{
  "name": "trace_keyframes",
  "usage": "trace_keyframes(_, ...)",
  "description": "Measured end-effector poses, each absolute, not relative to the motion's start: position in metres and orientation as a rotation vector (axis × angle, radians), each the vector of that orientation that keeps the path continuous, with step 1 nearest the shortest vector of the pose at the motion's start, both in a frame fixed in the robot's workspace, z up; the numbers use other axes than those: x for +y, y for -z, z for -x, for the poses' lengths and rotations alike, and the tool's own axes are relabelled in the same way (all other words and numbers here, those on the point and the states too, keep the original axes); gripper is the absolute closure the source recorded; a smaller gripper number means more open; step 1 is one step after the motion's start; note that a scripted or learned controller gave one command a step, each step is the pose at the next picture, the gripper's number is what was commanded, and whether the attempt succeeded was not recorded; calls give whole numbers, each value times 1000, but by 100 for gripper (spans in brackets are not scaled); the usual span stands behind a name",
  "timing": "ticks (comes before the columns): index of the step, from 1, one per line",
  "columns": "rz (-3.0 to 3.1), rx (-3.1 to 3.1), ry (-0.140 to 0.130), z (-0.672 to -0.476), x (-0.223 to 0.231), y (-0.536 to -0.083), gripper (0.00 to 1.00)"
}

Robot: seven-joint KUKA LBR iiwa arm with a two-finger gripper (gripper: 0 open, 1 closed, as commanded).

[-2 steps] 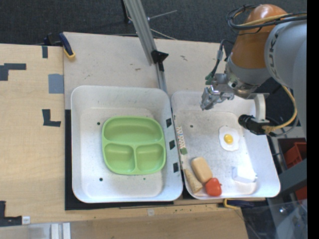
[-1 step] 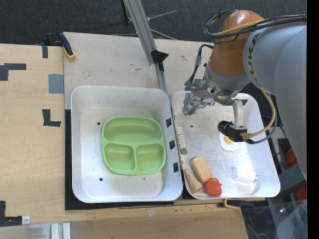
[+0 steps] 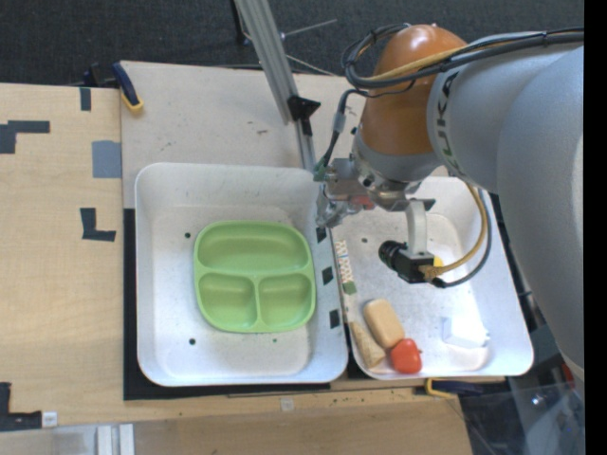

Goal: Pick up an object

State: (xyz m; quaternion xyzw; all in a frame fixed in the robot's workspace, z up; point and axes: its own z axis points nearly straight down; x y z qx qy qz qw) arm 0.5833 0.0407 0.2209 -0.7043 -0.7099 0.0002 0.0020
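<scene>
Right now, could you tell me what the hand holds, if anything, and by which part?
It cannot be told: the hand hangs over the bins' shared wall, its grip hidden.

A camera sits above the bench (image 3: 57,282) and looks down at a slant toward 12 o'clock, where a dark surface (image 3: 142,17) lies beyond the bench's far edge. It is near enough that the left bin (image 3: 144,254) and right bin (image 3: 520,341) span the middle from 9 to 3 o'clock. The arm (image 3: 531,112) enters from 3 o'clock, looming large at 2 o'clock; the gripper (image 3: 327,218) falls near centre.
</scene>
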Motion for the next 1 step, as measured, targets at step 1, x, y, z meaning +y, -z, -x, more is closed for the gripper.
trace_keyframes(1, 2211, -2229, 1, -578, 93, -233, 100)
